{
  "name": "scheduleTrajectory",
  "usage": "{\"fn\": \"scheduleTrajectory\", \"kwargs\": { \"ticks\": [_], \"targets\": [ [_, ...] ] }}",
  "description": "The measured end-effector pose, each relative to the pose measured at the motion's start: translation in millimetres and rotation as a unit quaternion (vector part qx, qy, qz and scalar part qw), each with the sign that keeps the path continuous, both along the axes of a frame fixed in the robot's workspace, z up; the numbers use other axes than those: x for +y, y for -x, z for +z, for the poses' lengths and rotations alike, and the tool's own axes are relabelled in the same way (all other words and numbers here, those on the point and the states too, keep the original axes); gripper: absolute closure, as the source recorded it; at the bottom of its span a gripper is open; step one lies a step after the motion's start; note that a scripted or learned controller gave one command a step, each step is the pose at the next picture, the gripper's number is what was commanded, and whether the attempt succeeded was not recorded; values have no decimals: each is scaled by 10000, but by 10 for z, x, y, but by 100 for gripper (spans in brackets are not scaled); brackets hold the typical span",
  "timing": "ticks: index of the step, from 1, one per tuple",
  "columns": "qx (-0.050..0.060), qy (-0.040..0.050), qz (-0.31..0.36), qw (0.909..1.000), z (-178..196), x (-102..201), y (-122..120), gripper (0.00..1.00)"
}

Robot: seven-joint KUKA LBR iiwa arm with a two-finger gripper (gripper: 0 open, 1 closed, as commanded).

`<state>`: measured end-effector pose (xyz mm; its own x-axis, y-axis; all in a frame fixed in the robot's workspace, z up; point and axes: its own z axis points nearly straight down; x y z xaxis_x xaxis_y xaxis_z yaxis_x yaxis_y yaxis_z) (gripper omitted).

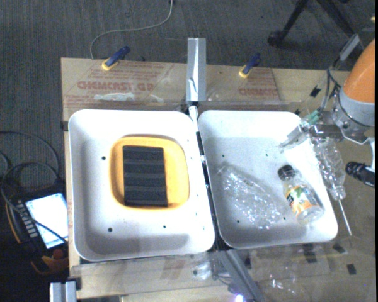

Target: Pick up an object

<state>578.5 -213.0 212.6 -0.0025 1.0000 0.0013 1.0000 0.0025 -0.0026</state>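
Observation:
In the right bin (252, 128) a small clear bottle (298, 195) with a black cap and an orange-green label lies on its side near the right wall. A crumpled clear plastic piece (249, 194) lies left of it on the bin floor. In the left bin (88, 168) sits a yellow dish (117, 168) holding a black ribbed block (145, 175). My gripper (305, 131) hangs over the right bin's far right corner, above and behind the bottle and apart from it. Nothing shows in its grasp.
A clear, knobbly plastic thing (331, 165) lies along the right bin's right rim, just under the wrist. A metal post (196, 74) stands behind the seam between the bins. Two blue-and-yellow clamps (115, 57) (250, 64) hold the board at the back.

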Motion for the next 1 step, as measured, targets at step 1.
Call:
{"fn": "scheduleTrajectory", "kwargs": {
  "ticks": [1],
  "targets": [
    [-104,-21,-394,9992,-1054,-27,459,0]
  ]
}}
